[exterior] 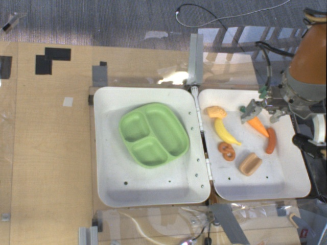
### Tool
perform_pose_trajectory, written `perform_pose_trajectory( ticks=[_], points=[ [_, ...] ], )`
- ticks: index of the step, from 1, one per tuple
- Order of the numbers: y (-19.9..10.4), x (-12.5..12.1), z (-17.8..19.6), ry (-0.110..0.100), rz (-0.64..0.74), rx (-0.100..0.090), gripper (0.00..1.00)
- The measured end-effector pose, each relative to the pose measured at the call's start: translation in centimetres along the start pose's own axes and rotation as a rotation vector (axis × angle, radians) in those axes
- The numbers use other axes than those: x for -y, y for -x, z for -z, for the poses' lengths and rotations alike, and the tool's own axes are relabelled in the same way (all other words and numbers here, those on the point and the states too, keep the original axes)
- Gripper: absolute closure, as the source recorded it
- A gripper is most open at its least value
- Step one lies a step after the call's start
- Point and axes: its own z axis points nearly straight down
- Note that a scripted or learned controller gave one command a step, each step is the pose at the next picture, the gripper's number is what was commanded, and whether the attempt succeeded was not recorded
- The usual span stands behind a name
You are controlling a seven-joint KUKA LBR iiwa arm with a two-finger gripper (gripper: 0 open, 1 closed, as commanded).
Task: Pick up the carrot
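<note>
The gripper (261, 112) hung low over the right bin (286, 185), its fingers spread to either side of the carrot's (259, 127) upper end, not closed on it. The carrot lay on the bin floor beside a red sausage (270, 141), with a banana (225, 132), pretzel (227, 150) and bun (250, 164) nearby. The left bin (110, 188) held a green plate (153, 134)

You have a tan bench (46, 152) carrying two white bins side by side, left bin (148, 188) and right bin (265, 185).

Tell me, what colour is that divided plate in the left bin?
Light green; the plate shows clearly in the camera view.
</note>
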Motion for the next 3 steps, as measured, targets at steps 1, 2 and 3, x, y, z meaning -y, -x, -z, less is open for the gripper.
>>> perform_pose_trajectory(
  ticks=[1,2,3],
  points=[
    [5.1,-2.8,-5.2,0.000,-0.133,0.000,0.00],
    [7.2,-4.6,-13.5,-0.001,-0.097,0.000,0.00],
    [7.1,-4.8,-12.2,0.006,-0.096,0.001,1.00]
  ],
)
